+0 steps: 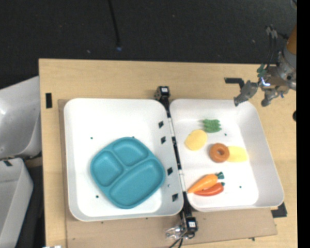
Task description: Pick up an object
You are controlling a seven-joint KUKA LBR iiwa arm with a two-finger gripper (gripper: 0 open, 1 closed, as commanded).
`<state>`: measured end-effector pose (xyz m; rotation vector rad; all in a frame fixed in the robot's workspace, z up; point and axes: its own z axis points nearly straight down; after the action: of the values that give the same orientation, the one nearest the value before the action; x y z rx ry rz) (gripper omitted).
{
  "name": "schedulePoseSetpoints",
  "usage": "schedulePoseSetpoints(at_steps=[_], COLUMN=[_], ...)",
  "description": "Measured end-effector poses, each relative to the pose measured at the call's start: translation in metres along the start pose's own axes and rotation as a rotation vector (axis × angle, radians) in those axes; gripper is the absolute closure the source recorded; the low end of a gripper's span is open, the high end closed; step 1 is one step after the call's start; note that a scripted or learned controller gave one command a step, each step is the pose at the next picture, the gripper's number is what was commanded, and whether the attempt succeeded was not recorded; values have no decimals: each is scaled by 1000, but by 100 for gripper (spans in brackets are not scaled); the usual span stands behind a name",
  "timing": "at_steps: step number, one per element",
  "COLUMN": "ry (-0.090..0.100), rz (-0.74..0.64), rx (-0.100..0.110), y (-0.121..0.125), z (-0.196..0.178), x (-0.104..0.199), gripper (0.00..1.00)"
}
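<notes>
1. A light wooden bench (119,79) carries two shallow white bins set side by side, with dark floor beyond its far edge.
2. The left bin (77,138) holds a teal divided plate (126,172) with three compartments; it lies flat and turned at an angle, in the near half of the bin.
3. The right bin (253,159) holds the toy foods.
4. A pale yellow round piece, perhaps a lemon or potato (196,140), lies toward the bin's left side.
5. A small green leafy piece (212,125) sits just behind it, near the far wall.
6. An orange carrot (205,182) with a green top lies toward the near edge, touching a red pepper-like piece (213,190) on its near side.
7. A brown ring shaped like a doughnut (219,152) rests near the bin's middle, touching a yellow block (237,154) on its right.
8. The gripper (253,97) hangs over the bench just past the far right corner of the right bin, above the bin's rim rather than above any food.
9. Its two fingers stand spread apart, with nothing between them.
10. Every toy lies in the bin, well apart from the gripper.
</notes>
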<state>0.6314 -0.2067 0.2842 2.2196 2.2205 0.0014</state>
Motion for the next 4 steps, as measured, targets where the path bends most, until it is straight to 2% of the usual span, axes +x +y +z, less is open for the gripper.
schedulePoseSetpoints(at_steps=[2,3,4], ry=[-1,-1,-4], rz=[2,-3,-4], rx=[4,4,-4], y=[-2,8,9], z=[100,149,135], x=[-12,-13,-14], gripper=[0,0,100])
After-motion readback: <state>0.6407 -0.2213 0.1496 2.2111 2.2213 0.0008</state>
